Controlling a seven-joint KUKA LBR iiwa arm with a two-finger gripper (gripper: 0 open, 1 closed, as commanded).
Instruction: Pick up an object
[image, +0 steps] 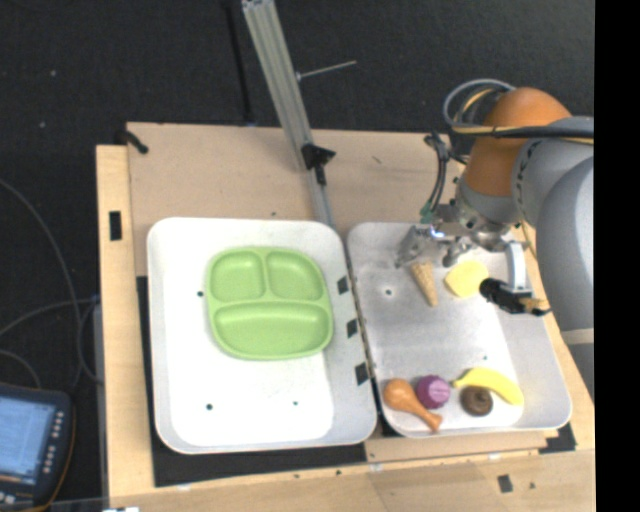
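My gripper hangs over the far part of the right bin, open, with nothing seen held between its fingers. Just below its tips lies a tan cone, pointing toward the bin's middle. To the right of the cone rests a pale yellow wedge. Along the bin's near edge lie an orange gourd-shaped piece, a purple ball, a yellow banana and a brown ring.
The left bin holds a green divided plate. A metal pole slants up from behind the bins. The grey arm covers the right bin's far right corner.
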